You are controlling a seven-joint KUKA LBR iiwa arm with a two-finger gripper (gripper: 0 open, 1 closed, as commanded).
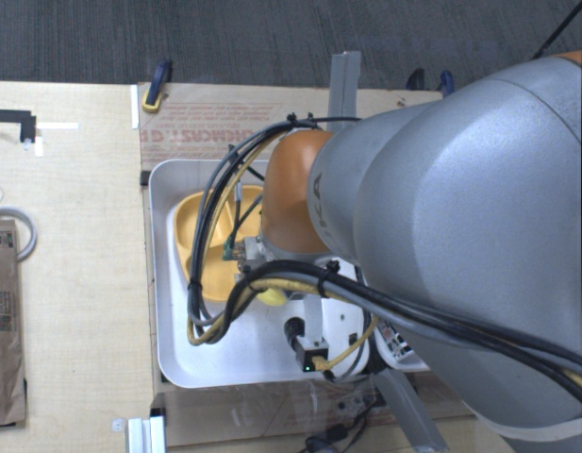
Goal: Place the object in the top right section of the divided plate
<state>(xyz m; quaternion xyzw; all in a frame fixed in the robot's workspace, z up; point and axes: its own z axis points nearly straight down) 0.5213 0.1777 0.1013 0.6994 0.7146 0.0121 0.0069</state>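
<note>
A yellow divided plate (198, 229) lies in the left white bin (168, 347); the arm and its cables cover the plate's right part. My gripper (264, 264) hangs below the orange wrist band, over the plate's right side, with dark cables looped around it. A small pale-yellow rounded object (271, 297) shows just under the gripper at the plate's near edge. I cannot tell whether the gripper touches it.
The grey arm fills the right half of the view and hides what lies beneath it. A brown paper bag (3, 328) lies on the bench at far left. A blue and yellow clamp (157, 85) sits at the bin's far corner.
</note>
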